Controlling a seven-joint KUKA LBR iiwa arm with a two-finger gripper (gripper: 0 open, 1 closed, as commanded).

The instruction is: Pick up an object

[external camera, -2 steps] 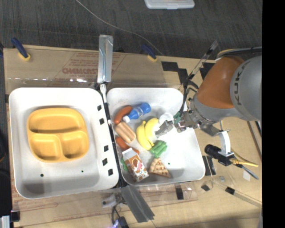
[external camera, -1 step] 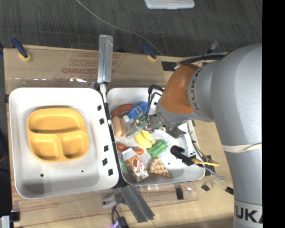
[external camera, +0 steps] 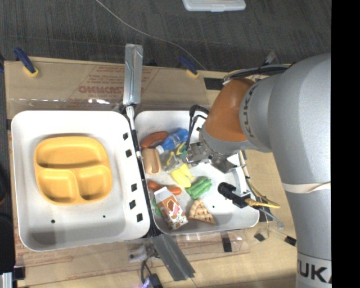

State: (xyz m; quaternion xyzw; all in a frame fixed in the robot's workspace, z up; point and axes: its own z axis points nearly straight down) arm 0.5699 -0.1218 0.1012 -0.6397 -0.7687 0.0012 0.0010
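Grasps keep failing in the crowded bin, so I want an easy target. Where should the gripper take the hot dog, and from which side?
Probably across the middle of the hot dog, coming straight down. It lies flat, long axis running up and down the view, by the right bin's left wall. Fingers would close across its narrow width, though the wall side looks tight.

A dark ribbed floor mat (external camera: 67,25) lies beyond the cardboard-covered bench (external camera: 163,79), where blue clamps (external camera: 25,61) grip its far edge and a white lid-like tray (external camera: 214,4) rests on the floor.
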